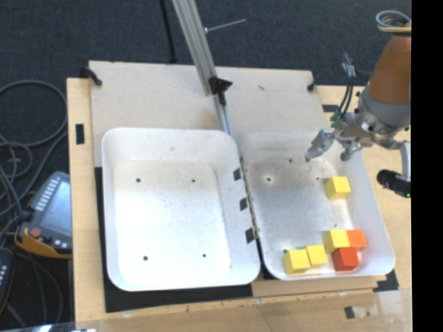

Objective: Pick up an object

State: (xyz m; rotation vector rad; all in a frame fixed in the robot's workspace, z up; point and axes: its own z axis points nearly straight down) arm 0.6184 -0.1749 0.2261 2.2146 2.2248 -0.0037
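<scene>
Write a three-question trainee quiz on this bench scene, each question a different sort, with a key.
1. True or false: every block lies in the right bin.
2. Which block sits apart from the rest, nearest the gripper?
A. the lone yellow block
B. the red block
C. a yellow block in the front cluster
3. Fill in: the gripper hangs over the ____ edge of the right bin, with no block between its fingers.

Key: 1 true; 2 A; 3 far.
</scene>
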